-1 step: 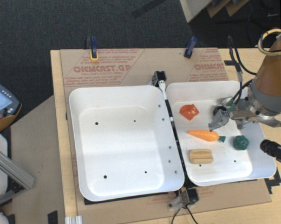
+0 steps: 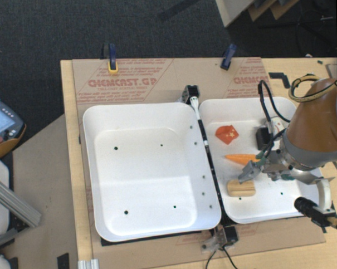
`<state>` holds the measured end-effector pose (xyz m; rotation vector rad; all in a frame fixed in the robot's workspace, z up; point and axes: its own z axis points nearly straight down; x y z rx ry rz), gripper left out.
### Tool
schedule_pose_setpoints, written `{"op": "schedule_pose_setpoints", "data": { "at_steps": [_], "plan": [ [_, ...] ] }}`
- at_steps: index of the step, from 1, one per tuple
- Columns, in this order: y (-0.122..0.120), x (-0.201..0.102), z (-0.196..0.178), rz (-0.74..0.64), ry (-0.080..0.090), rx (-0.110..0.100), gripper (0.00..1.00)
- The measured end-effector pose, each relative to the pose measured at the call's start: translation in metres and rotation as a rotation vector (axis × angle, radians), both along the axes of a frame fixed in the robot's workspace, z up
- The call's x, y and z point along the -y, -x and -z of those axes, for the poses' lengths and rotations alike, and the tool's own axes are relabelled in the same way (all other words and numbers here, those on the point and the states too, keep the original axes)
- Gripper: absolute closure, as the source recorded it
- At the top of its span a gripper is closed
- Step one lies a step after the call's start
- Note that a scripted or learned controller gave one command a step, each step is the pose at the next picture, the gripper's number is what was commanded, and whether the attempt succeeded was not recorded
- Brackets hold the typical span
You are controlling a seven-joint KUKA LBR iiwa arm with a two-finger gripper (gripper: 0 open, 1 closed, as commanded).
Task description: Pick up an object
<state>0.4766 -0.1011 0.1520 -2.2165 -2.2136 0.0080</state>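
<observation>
- A grey arm (image 2: 316, 130) with an orange band reaches in from the right over the right bin (image 2: 239, 211), one of two shallow white bins side by side on a cardboard-covered bench (image 2: 80, 163).
- The gripper (image 2: 249, 172) hangs low in the right bin, its grey fingers pointing left, between a carrot and a tan block.
- The fingers look spread, one tip near the carrot (image 2: 240, 158), the other just above the block (image 2: 241, 189); nothing sits between them.
- The carrot lies flat, orange, pointing left, just above the fingertips.
- The block, a pale wooden-looking piece, rests on the bin floor just below the gripper, near the bin's front left.
- A red piece (image 2: 227, 134) lies farther back in the same bin, apart from the carrot.
- Black cables (image 2: 267, 107) loop from the wrist over the bin's rear.
- The left bin (image 2: 101, 123) shows its white floor with small dark holes.
- Two clamps, one yellow and blue (image 2: 112, 60), one blue (image 2: 228, 56), grip the bench's far edge.
</observation>
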Motion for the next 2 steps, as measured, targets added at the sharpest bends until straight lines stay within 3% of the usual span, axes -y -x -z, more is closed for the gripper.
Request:
{"op": "schedule_pose_setpoints", "data": {
  "at_steps": [1, 2],
  "plan": [
    [-0.037, -0.010, 0.001, -0.004, 0.004, 0.013, 0.00],
    [0.000, -0.009, 0.034, 0.001, 0.000, 0.002, 0.00]
  ]
}}
